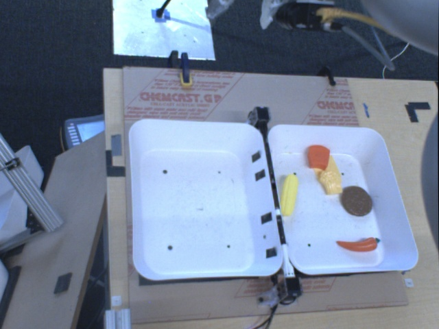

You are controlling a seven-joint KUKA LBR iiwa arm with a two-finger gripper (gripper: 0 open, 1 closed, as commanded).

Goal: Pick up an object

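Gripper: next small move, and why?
Probably bring the gripper down over the right bin, toward the yellow corn. The gripper sits open above the bench's far edge, holding nothing, and the corn lies apart from the other items, near the bin's left wall.

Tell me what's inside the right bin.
The right bin holds an orange block touching a yellow piece, a brown disc, a yellow corn cob and a red chili pepper. Anything beneath them is covered.

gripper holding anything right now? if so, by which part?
Nothing held. The gripper hangs open above the bench's far edge, nothing between its fingers; all the objects lie in the right bin.
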